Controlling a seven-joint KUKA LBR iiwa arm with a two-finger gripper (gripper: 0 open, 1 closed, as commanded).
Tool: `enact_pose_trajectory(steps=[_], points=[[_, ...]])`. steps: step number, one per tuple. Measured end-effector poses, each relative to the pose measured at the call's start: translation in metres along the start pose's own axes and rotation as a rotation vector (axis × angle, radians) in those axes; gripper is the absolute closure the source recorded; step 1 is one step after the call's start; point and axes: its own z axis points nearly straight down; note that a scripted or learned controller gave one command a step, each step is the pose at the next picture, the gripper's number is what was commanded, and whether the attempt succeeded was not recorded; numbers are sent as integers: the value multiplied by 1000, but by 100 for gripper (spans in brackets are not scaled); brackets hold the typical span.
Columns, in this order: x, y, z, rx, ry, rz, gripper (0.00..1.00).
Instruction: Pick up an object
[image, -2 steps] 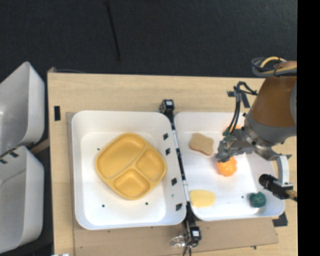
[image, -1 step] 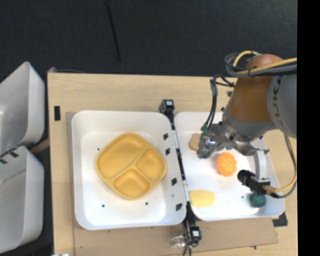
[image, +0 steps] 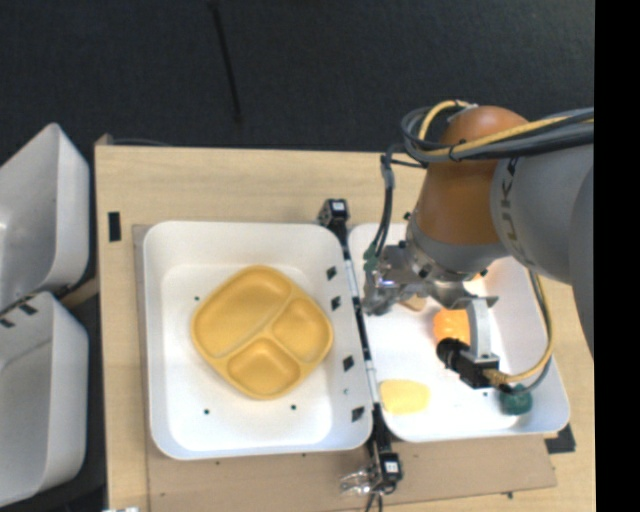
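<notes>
Wooden bench (image: 230, 180), two white bins (image: 160, 300)

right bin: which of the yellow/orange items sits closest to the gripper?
The orange piece, right beside the arm's wrist. The pale yellow piece lies farther off, near the bin's front edge.

My arm (image: 540, 200) comes in from the right, the grey link sloping down toward my wrist. The orange band (image: 468, 170) bulges directly above my gripper (image: 400, 290) and covers most of it from the camera. Cables (image: 440, 135) loop over the band's top, and one (image: 545, 340) trails down to my right. My wrist points nearly straight down. The finger end below it is too crowded to read.
</notes>
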Motion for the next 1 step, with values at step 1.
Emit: enact_pose_trajectory(steps=[1], points=[[60,-4,0,-1,1,-2,100]])
